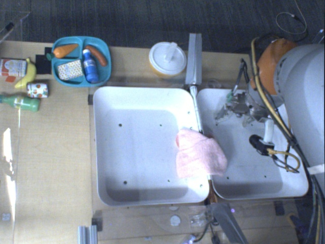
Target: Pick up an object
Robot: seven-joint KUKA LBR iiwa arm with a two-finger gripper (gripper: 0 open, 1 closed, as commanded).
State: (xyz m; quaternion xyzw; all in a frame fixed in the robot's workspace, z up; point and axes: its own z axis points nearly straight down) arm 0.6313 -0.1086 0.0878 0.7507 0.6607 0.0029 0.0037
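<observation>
Camera view shows a pink cloth (199, 154) draped over the wall between the left bin (117, 151) and right bin (254, 182). The gripper (237, 107) hangs over the right bin, near the cloth, holding nothing. Next it must reach the cloth.

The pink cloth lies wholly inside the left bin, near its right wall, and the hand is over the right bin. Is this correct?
Not quite. In the camera view the pink cloth is draped across the divide between the left bin and the right bin, partly in each. The hand is indeed over the right bin.
</observation>
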